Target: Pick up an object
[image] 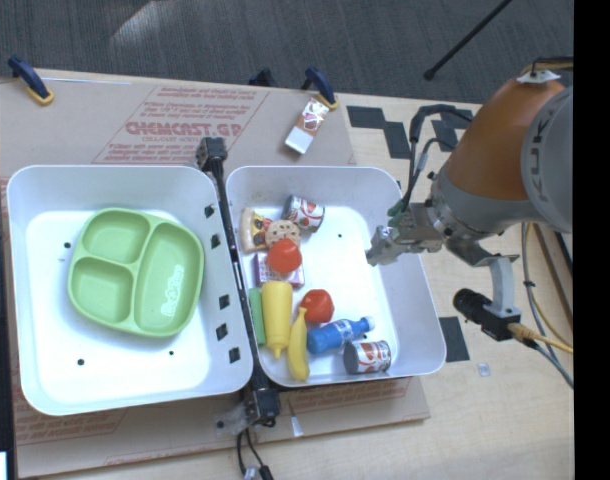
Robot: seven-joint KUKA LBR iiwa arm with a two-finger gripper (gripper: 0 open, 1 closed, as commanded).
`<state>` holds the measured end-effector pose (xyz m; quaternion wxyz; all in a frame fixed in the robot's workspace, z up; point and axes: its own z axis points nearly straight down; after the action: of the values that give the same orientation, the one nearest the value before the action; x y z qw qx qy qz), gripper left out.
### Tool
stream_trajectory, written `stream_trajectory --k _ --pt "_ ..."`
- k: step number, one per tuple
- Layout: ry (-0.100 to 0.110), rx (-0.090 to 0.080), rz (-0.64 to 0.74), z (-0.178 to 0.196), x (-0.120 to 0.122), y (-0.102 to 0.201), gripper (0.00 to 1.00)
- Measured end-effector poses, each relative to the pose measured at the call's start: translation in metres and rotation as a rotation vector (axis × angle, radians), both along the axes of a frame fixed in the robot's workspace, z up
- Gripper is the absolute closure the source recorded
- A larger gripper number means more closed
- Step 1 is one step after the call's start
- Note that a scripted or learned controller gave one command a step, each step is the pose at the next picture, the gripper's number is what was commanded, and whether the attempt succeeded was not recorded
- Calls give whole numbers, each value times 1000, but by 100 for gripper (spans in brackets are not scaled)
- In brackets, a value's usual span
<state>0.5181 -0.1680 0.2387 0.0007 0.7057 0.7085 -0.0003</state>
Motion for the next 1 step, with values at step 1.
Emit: stream_trajectory --k 1 --pt "5 2 3 -21 18 12 100"
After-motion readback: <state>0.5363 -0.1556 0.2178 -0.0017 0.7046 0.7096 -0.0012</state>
